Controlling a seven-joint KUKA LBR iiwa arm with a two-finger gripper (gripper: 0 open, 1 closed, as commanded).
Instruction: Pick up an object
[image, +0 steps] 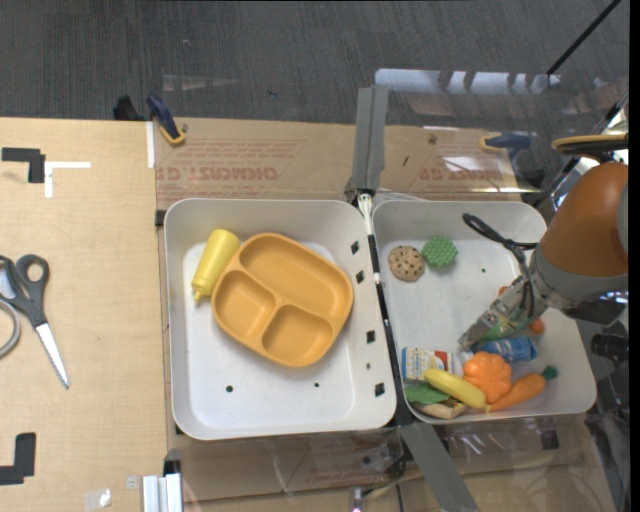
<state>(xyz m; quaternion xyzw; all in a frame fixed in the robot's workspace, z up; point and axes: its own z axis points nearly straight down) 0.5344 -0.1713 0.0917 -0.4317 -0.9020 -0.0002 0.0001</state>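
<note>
At the near edge of the right bin (455, 300) lies a huddle of toy foods: a yellow banana (455, 387) lying slantwise over a green leafy piece (425, 395), an orange pumpkin-like toy (487, 371) touching the banana's far end, and a carrot (520, 391) just to the right of it, pointing toward the bin's near right corner. A small white carton with coloured print (424, 361) lies just behind the banana. A blue packet (510, 349) rests against the pumpkin's far side.

The gripper (490, 325) is low over this heap, just beyond the blue packet, its jaws angled down and to the left. Whether the jaws are spread or pressed together cannot be told, and nothing is seen between them. The grey arm with its orange band (590, 225) rises from there toward the right.

Farther back in the same bin, a brown cookie (406, 262) and a green bumpy ball (438, 252) sit just beside each other, well apart from the heap.

The left bin (200, 400) holds a yellow divided plate (284, 298) with a yellow bottle (214, 262) touching its left rim.

On the counter (90, 300) to the left lie grey-handled scissors (38, 310).
</note>
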